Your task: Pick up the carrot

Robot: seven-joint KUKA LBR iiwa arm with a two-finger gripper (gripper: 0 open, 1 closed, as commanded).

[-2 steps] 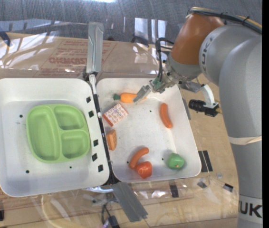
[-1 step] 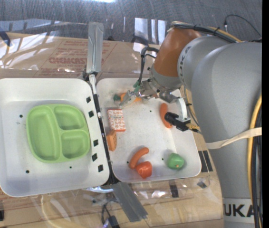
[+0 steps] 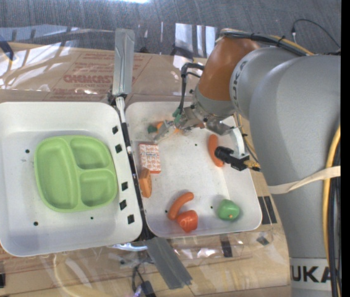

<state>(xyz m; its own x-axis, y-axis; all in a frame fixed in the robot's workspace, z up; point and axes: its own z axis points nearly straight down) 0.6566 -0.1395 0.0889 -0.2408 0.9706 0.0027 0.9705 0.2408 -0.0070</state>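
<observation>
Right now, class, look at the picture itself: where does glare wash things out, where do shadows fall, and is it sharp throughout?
Camera view: glare bleaches the top edge and streaks the clear sheet behind the bins; the arm shades the right bin near the hand; the green tray in the left bin is evenly lit; small items near the hand look soft.

The bench (image 3: 57, 73), covered in brown cardboard, bears two white bins: the left bin (image 3: 8, 228) touching the right bin (image 3: 249, 218).
</observation>
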